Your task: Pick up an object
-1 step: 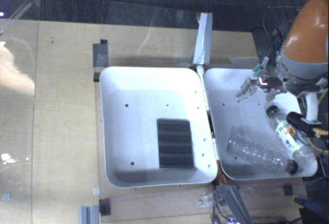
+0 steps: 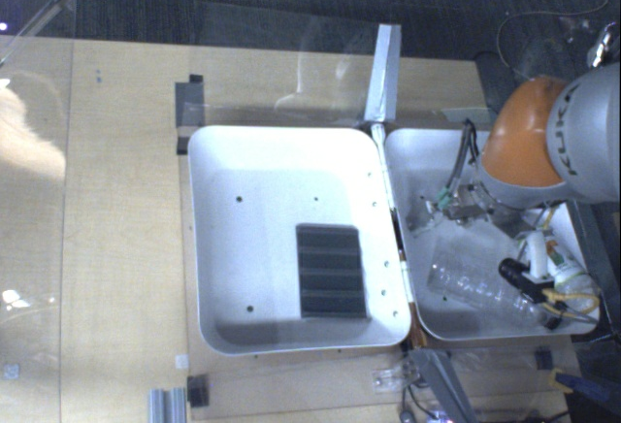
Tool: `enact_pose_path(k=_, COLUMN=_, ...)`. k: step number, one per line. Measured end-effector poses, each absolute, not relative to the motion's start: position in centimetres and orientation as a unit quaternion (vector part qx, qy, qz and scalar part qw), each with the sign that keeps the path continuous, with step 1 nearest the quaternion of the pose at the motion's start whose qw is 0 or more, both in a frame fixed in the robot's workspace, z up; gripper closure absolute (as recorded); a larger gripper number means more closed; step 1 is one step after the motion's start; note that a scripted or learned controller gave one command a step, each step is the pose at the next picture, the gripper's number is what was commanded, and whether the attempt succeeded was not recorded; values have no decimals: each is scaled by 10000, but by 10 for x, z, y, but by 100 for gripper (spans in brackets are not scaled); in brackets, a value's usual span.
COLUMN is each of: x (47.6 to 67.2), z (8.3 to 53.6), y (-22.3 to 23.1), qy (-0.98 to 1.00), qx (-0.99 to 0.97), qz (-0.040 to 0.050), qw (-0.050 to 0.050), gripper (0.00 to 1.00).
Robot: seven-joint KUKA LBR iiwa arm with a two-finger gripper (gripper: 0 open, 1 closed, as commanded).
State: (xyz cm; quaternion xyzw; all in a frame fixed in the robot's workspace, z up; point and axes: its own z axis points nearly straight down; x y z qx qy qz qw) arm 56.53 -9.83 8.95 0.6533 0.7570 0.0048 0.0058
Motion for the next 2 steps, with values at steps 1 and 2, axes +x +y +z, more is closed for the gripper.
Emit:
enact_pose_path(k=1, x=671, z=88, y=-107, qy=7589, qx=6512, qz=17, qw=21, gripper=0)
enact_pose_path(k=2, x=670, z=87, y=-107, qy=7589, qx=6511, qz=16, qw=20, gripper=0)
